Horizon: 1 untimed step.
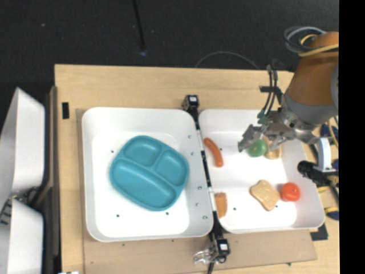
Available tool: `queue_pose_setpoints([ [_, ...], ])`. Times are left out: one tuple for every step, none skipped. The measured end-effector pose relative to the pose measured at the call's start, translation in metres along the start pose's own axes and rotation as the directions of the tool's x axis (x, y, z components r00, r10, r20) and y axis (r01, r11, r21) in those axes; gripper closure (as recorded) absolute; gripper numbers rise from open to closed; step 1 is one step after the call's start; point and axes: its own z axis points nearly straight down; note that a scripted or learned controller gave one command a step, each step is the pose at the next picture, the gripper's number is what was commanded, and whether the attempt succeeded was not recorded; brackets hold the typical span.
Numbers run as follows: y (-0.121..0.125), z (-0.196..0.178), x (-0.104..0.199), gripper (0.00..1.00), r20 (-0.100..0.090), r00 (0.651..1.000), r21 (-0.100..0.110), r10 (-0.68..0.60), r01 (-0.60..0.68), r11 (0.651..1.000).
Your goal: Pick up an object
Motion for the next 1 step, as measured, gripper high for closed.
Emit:
queue_pose_setpoints([
  [0.0024,-0.0068,0.0001,0.00,0.002,1.000,-0.013,-0.003,0.003,1.000],
])
